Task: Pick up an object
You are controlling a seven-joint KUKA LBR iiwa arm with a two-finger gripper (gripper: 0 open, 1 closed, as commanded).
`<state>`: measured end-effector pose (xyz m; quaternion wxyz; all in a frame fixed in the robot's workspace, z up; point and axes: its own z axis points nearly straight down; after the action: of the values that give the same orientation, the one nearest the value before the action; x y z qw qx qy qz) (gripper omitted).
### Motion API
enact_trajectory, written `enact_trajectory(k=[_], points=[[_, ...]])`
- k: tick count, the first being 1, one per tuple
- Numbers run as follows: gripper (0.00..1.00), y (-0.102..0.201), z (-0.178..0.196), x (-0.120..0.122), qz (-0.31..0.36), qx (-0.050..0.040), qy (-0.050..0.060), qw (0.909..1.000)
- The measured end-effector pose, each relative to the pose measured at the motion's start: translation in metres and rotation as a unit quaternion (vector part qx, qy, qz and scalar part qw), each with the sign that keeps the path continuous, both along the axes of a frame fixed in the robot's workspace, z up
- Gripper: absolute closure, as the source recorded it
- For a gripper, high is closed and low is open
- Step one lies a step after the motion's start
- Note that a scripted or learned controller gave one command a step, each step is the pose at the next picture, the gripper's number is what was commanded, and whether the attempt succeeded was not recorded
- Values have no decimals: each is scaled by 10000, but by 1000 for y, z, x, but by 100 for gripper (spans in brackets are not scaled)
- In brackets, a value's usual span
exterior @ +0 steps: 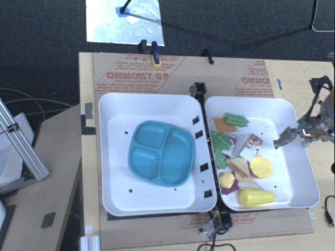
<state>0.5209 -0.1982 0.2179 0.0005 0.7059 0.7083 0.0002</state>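
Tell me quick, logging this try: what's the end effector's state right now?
End effector: over the right bin, nothing seen between its fingers; open or closed cannot be told.

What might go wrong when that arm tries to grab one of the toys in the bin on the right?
The toys in the right bin lie packed together, so the gripper may well catch two at once or nudge neighbours aside. The round yellow piece and the yellow cone-shaped piece look smooth and curved, so they might slip out. The green pieces sit against the bin's wall, where the gripper might bump it.

The arm (323, 120) is cut off by the right edge.
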Motion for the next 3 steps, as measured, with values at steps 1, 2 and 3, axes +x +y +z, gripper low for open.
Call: enact_trajectory(k=[1, 2, 3], points=[[0, 60, 11, -35, 26, 16, 6, 10000], [0, 146, 29, -33, 51, 20, -16, 10000], [0, 259, 79, -34, 69, 28, -25, 10000]])
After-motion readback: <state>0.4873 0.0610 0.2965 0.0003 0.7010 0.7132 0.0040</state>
